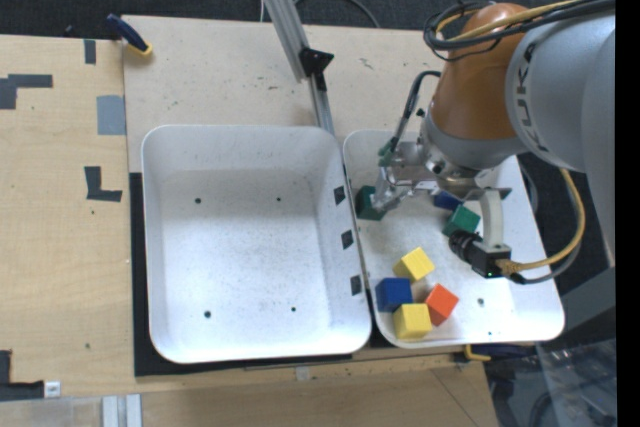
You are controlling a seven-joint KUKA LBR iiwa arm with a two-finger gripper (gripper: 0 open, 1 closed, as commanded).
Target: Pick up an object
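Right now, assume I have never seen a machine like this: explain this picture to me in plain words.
One camera looks down at a slant on a bench bearing two shallow white bins. The grey and orange shape at the right is a robot arm run by a program. Its pincer reaches down into the right bin, beside a dark green block; whether it grips that block cannot be told. In that bin also lie two yellow cubes, a blue cube, an orange cube and a green block. The left bin sits alongside.

Grey arm reaches in from right, wrist bent downward
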